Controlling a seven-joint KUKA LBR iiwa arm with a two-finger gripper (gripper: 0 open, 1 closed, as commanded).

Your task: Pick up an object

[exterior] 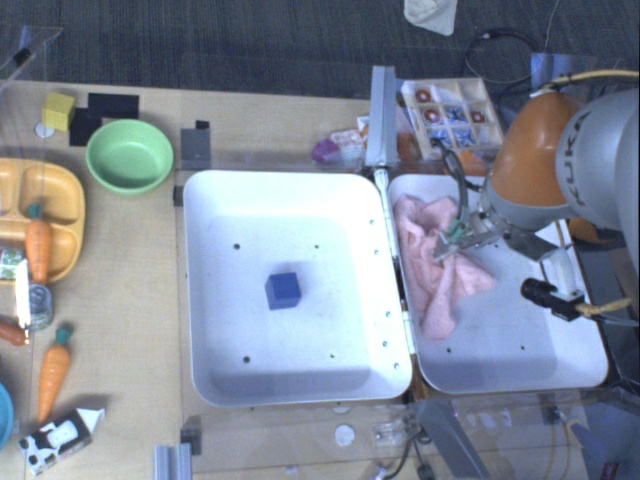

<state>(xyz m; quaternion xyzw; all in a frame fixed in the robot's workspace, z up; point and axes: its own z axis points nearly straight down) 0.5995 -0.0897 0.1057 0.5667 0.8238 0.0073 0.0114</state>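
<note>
Over the right bin, the arm hangs low, its gripper pressed into the pink cloth bunched against the divider wall; its opening is impossible to judge. Left bin offers open floor around one small blue cube.

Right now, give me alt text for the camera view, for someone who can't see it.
The gripper of the grey KUKA arm is down at a crumpled pink cloth in the right white bin. A small blue cube sits alone in the left white bin.
</note>
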